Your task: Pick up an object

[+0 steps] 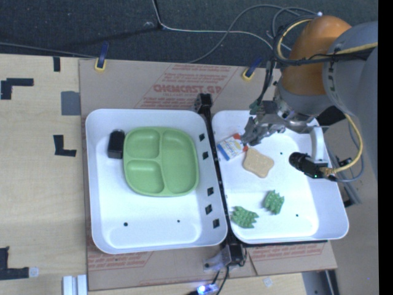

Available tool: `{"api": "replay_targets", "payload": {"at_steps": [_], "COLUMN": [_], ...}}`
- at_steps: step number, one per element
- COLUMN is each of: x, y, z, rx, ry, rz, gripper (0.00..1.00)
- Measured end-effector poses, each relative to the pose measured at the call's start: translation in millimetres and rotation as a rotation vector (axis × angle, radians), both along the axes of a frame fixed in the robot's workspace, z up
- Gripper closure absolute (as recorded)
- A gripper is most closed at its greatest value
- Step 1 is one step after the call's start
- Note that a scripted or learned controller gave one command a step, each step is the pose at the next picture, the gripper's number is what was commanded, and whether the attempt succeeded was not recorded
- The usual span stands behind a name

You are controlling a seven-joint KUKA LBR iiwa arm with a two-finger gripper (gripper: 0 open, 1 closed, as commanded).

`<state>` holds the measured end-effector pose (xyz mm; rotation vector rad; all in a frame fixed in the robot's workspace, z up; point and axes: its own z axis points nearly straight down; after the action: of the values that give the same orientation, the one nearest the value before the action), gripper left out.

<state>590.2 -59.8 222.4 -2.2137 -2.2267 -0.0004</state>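
Note:
My gripper [250,137] hangs low over the back left part of the right bin [319,217]. Its tips are right above a small blue and white packet [230,147] and just behind a tan slice of toast [258,163]. The wrist hides the tips, and I see nothing clearly held between them. Two green leafy pieces lie toward the front of the right bin, one [244,216] near the divider and one [274,201] to its right.
The left bin [104,226] holds a green divided plate [161,161] and a small black block [115,144] at its left side. A black clip strip [212,165] runs between the bins. Cables trail behind the bins.

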Motion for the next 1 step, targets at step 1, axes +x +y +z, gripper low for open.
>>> {"api": "replay_targets", "payload": {"at_steps": [1], "x": [10.7], "y": [54.9], "z": [-8.5], "rx": [-0.001], "ry": [0.001], "rz": [0.000], "gripper": [1.00]}}
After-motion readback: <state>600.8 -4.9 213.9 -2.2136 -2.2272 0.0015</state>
